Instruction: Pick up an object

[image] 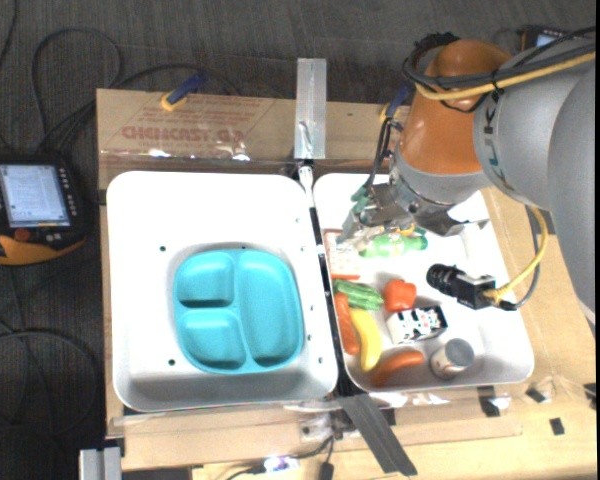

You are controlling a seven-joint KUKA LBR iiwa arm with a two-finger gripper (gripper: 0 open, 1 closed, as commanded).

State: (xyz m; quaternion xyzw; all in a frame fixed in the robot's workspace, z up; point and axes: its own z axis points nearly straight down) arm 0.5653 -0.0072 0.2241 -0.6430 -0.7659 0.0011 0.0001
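While the descent over the right bin [500, 363] is under way, step in hand judged as the reach, with no lift begun.

Gripper [372, 211]: low over the upper left part of that bin, under the orange wrist band [458, 88]; fingertips lost among the mechanism and clutter, so spread or closure impossible to tell; nothing seen between them.

Likeliest target: green bottle [392, 241], lying on its side just below the tool, close to or touching it.

Other contents, lower half of the bin, packed close:
- green pepper [360, 293]
- small red pepper [400, 293]
- carrot [346, 330] along the left wall
- yellow banana [368, 346] beside the carrot
- red tomato-like piece [398, 364] at the near wall
- black-and-white printed box [417, 322]
- grey cylinder [453, 355], near right corner

Black camera unit [458, 283] with yellow cable hanging off the arm above these.

Next move, as a judgement: settle squarely over the bottle's narrow width, close on it, rise straight up; risk of a round body rolling aside or of catching a neighbour.

Left bin [140, 218]: one teal divided tray [238, 308], three compartments, upright.

Surface: wooden bench [120, 118], cardboard sheet [200, 128] with red print behind the bins, metal bracket [311, 108] at the join.

Room: dark carpet, loose black cables, teach pendant [30, 208] with lit screen on the floor at far left.
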